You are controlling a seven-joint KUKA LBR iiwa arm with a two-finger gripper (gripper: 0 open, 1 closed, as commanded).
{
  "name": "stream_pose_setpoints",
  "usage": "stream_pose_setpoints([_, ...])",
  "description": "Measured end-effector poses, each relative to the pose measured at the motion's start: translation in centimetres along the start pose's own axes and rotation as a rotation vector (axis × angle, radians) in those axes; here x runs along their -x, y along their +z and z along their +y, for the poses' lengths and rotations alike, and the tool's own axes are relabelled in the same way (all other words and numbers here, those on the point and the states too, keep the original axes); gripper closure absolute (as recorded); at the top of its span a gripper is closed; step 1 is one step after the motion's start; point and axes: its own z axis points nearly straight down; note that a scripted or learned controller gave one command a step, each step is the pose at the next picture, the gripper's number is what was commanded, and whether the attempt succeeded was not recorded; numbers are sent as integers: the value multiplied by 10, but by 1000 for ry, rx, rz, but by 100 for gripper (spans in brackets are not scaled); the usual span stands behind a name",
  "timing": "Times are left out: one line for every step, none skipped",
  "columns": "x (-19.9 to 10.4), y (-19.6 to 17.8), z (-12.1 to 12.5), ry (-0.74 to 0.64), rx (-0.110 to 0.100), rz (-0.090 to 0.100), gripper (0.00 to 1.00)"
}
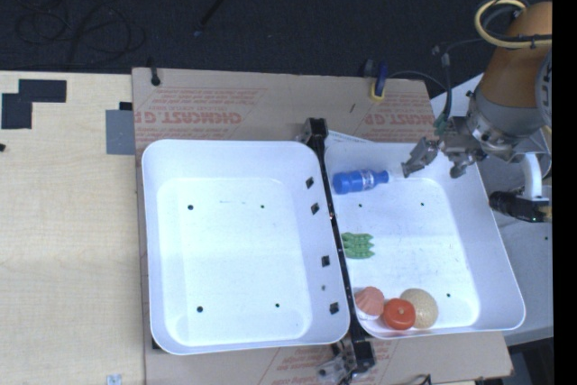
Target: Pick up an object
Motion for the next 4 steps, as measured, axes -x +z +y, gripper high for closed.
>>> stream_pose_setpoints([45,-25,14,1,5,-3,0])
stream_pose_setpoints([43,19,-33,0,-4,1,0])
stream_pose_setpoints([44,-54,-12,-2,7,-3,0])
stream_pose_setpoints([44,-60,-14,-3,1,-1,100])
